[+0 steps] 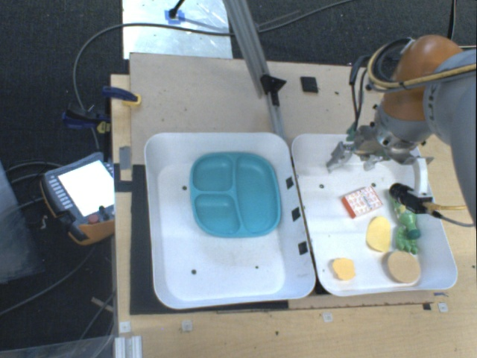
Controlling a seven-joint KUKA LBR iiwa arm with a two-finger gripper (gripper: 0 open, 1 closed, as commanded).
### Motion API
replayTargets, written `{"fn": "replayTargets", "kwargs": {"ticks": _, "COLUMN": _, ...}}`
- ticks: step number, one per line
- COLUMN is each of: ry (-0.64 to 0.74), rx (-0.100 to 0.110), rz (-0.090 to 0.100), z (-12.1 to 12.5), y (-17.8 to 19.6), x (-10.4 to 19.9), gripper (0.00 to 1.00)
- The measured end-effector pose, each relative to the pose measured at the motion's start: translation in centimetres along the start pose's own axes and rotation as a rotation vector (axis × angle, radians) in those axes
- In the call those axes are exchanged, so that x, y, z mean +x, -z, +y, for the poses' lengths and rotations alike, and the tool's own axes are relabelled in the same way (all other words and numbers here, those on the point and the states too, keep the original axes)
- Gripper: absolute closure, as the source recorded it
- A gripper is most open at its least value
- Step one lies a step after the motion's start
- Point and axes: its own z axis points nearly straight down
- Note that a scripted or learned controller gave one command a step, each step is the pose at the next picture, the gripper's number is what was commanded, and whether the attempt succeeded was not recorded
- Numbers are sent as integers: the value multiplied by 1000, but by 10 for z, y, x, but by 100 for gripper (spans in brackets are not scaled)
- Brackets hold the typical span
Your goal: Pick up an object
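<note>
Claw [350, 154]: above the right bin's [313, 222] far end, fingers spread, gripping nothing.
Objects: red-patterned packet [362, 201], yellow piece [378, 234], green item [408, 228], tan round [403, 267], small yellow round [343, 269], all in right bin.
Left bin [168, 222]: teal divided plate [235, 194].

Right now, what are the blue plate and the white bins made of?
The plate looks like plastic: smooth, evenly teal, with three moulded sections and rounded corners. Its finish seems matte to slightly glossy. The bins also look like plastic or possibly coated metal: plain white, thin raised rims, soft sheen. The picture cannot settle which.
</note>
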Motion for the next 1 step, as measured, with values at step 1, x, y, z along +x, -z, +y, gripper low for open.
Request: {"fn": "replayTargets", "kwargs": {"ticks": 1, "ry": -1, "rx": 0, "rz": 0, "z": 0, "y": -52, "x": 0, "gripper": 0}}
